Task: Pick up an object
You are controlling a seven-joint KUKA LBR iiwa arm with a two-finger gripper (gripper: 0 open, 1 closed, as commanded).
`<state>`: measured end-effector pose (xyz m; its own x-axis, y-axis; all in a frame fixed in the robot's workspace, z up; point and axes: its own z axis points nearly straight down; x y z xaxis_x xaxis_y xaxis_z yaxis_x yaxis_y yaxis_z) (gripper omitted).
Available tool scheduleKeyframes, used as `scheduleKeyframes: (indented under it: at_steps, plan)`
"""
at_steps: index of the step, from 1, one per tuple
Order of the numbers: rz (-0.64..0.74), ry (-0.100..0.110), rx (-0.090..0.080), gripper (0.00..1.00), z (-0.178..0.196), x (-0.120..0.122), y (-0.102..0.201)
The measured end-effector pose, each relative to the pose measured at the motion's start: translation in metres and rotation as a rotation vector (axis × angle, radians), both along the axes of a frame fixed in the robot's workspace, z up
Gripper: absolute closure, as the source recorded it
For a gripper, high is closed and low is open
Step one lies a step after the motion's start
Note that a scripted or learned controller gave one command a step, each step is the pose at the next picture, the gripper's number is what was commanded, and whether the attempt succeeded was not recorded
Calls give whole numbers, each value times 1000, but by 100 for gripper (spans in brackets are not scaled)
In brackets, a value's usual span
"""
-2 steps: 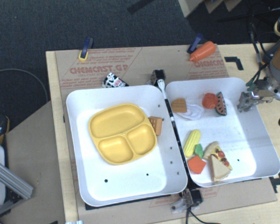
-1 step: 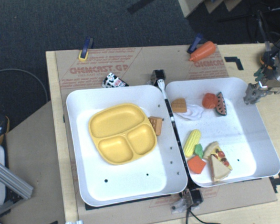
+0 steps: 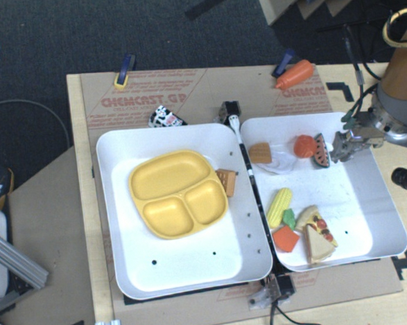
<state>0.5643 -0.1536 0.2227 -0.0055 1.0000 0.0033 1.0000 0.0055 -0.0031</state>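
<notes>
The right bin [image 3: 373,202] holds toy food: a brown block [image 3: 260,153], a red tomato [image 3: 303,146], a watermelon slice [image 3: 320,151], a corn cob [image 3: 279,205], a carrot piece with green top [image 3: 287,236] and a pizza slice [image 3: 318,233]. My gripper [image 3: 343,148] hovers at the bin's upper right, just right of the watermelon slice, with nothing visibly between its fingers. The grey arm with its orange band comes in from the right edge.
The left bin [image 3: 127,268] carries a yellow divided plate [image 3: 178,193] with a small brown piece [image 3: 226,182] at its right rim. On the bench behind lie an orange carrot toy [image 3: 294,74], a black-and-white toy [image 3: 164,116] and a yellow-blue clamp [image 3: 123,72].
</notes>
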Motion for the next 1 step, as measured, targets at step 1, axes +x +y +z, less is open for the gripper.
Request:
scheduleKeyframes:
  at_steps: [1]
  plan:
    - [-1,-1,-1,100,8,3,50]
